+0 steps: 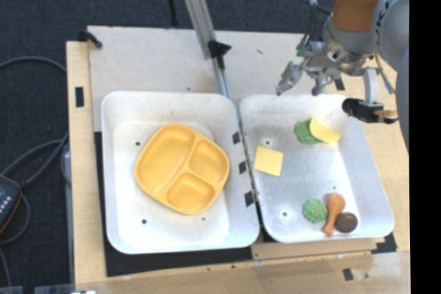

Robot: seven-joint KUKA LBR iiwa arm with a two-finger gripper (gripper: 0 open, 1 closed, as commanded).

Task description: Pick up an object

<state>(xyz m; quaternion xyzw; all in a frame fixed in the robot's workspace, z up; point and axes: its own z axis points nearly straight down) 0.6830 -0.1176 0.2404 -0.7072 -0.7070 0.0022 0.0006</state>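
My gripper (303, 82) hangs over the far rim of the right bin (303, 213), open, with nothing between its two fingers. In that bin lie a flat yellow square (269, 161) near the left side, a yellow wedge (324, 131) resting against a green lump (304, 131) toward the far right, and at the near right a green bumpy ball (315, 211) beside an orange-and-brown drumstick-shaped toy (336, 214). The gripper is above and apart from all of them.
The left bin (120, 217) holds a yellow divided plate (182, 167). A slanted metal post (196, 3) rises from the bench behind the bins, its foot near the gap between them. Cables lie on the dark floor at left.
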